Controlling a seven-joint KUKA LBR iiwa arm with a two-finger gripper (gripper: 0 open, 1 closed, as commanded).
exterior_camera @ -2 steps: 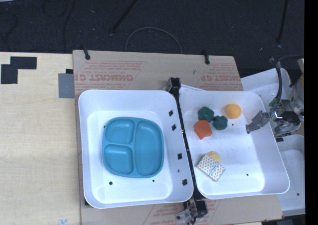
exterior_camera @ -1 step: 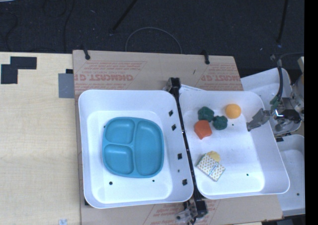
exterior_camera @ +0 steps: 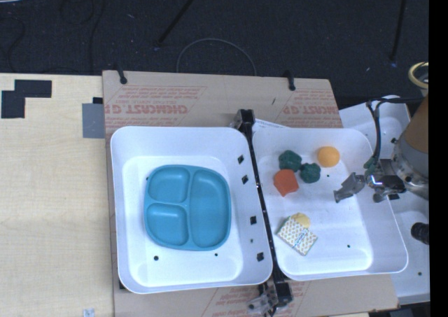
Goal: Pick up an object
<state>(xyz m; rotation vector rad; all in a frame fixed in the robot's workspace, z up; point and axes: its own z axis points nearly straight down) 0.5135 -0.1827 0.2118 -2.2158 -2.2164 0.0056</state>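
Camera view: claw (exterior_camera: 348, 190) over right bin (exterior_camera: 350, 259), nothing visibly held.

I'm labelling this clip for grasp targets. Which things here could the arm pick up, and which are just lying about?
For the job: gripper; orange ball; green piece; second green piece; red-orange block; patterned packet.

Just there: blue divided plate; left bin; right bin; cardboard sheet.

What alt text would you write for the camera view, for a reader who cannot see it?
A claw reaches from the right over the right bin, near an orange ball, green pieces, a red block and a patterned packet. The left bin holds a blue divided plate.
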